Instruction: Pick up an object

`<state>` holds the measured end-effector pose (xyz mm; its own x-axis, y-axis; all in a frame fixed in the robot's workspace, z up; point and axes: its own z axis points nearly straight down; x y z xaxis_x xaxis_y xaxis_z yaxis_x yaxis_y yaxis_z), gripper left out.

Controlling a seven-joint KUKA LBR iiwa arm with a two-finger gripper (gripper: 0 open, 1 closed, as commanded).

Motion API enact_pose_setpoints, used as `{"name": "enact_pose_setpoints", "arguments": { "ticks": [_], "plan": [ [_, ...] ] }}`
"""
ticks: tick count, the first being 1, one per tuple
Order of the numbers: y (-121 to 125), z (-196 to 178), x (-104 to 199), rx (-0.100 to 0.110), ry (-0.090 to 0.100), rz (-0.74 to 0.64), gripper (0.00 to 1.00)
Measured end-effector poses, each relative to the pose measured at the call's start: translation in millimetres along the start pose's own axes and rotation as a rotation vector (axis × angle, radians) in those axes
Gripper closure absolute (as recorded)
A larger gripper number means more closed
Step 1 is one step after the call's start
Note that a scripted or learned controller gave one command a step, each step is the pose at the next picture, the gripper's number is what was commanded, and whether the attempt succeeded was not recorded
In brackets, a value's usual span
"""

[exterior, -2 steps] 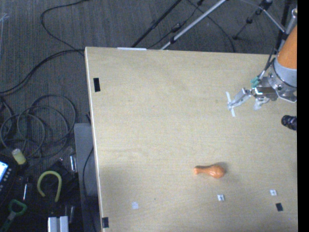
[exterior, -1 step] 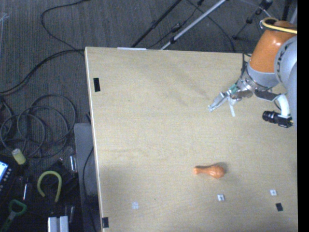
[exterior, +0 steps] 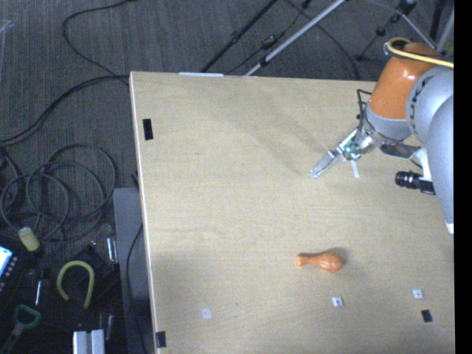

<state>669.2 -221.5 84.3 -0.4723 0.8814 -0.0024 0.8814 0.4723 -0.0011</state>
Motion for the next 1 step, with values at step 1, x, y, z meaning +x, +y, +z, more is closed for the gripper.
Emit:
{"name": "enact_pose_setpoints", "arguments": {
  "ticks": [1],
  "plan": [
    [1.3, -10.1, 0.4, -0.001, -0.003, -0.001, 1.0]
  ]
}}
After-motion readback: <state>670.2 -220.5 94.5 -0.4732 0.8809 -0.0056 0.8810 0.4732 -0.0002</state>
